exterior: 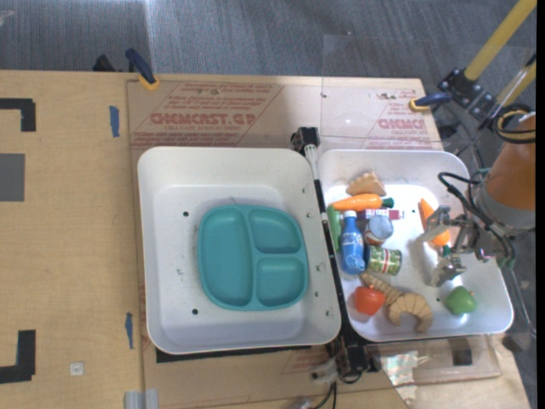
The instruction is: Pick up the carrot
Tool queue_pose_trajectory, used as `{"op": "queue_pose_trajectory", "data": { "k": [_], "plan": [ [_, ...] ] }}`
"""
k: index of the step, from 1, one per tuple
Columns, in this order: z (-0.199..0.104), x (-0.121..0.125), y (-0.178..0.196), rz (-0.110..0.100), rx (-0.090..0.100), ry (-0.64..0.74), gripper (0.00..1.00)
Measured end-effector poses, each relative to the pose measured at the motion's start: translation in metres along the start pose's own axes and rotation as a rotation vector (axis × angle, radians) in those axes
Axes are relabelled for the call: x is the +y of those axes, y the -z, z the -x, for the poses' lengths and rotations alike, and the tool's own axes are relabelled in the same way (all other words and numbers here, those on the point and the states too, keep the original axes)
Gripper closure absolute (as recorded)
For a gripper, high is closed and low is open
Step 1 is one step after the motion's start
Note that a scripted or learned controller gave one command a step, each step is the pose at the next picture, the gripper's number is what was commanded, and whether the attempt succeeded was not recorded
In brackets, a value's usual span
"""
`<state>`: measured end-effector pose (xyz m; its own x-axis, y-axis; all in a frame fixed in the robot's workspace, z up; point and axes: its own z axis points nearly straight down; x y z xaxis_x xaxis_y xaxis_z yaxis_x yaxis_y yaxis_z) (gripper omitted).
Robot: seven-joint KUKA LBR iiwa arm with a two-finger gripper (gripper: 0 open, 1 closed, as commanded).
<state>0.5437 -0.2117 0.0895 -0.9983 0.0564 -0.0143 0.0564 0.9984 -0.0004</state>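
Note:
The carrot point(358, 202), orange with a green top, lies flat in the upper middle of the right bin point(498, 313), pointing left. My gripper point(442, 247) hangs over the right side of that bin, about a hand's width to the right of the carrot and apart from it. Its fingers point(449, 269) stand open. A small orange piece point(428, 215) lies under the gripper's upper finger; whether they touch I cannot tell. The arm's orange band point(516, 177) is at the right edge.
Around the carrot lie a tan biscuit point(367, 182), a blue bottle point(351, 244), two small cans point(382, 260), a tomato point(368, 301), a croissant point(410, 308) and a green apple point(460, 300). The left bin point(162, 228) bears a teal divided plate point(252, 256).

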Motion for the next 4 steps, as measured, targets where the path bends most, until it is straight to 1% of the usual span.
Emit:
{"op": "queue_pose_trajectory", "data": {
  "k": [1, 2, 3, 4],
  "plan": [
    [0.005, 0.001, 0.014, -0.003, -0.015, 0.002, 1.0],
    [0.004, 0.001, 0.013, -0.002, -0.013, 0.002, 0.0],
    [0.008, 0.002, 0.025, -0.004, -0.024, 0.003, 1.0],
    [-0.018, -0.011, 0.002, 0.001, -0.004, 0.553, 1.0]
  ]
}}
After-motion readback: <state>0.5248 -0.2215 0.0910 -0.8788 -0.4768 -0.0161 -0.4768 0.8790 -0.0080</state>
